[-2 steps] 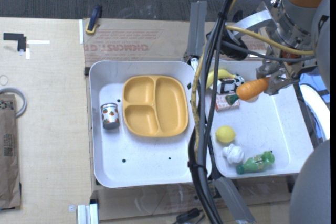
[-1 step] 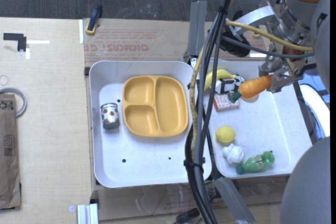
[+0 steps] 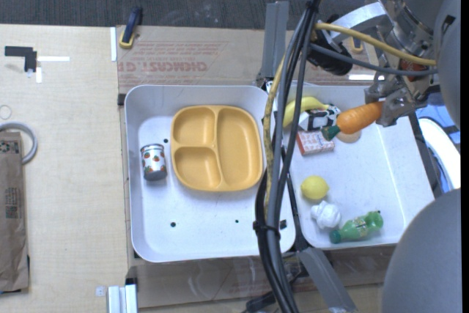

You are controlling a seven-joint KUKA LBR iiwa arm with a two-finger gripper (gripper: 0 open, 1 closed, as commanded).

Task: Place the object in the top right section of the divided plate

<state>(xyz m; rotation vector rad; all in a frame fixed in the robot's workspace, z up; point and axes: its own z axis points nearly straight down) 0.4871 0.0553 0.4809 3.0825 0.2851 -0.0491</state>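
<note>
A: Which step does the figure show?

B: Transport, by my reading. The gripper (image 3: 388, 110) is closed on the thick end of the carrot (image 3: 354, 118), which hangs level above the right bin (image 3: 410, 179), its green tip pointing toward the left bin (image 3: 212, 234).

A: And the goal?

B: The divided plate (image 3: 217, 147), yellow, rests in the left bin beside a small can (image 3: 153, 161). Its compartments are two small ones on the left and one long one on the right; which counts as "top right" depends on how the plate is read, most likely the upper part of the long section.

A: What does the next move call for?

B: A carry leftward over the wall between the bins and past the black cables (image 3: 282, 157) that cross the view, then a descent over that section before release.

A: Any legible writing?

B: The cardboard sheet (image 3: 194, 59) behind the bins bears red print, mirrored or inverted; it may read "CHEMCO3", but I am not certain. The red packet (image 3: 316, 144) near the banana (image 3: 300, 108) and the green bottle (image 3: 359, 226) near the lemon (image 3: 314, 188) carry labels too small to read.
</note>
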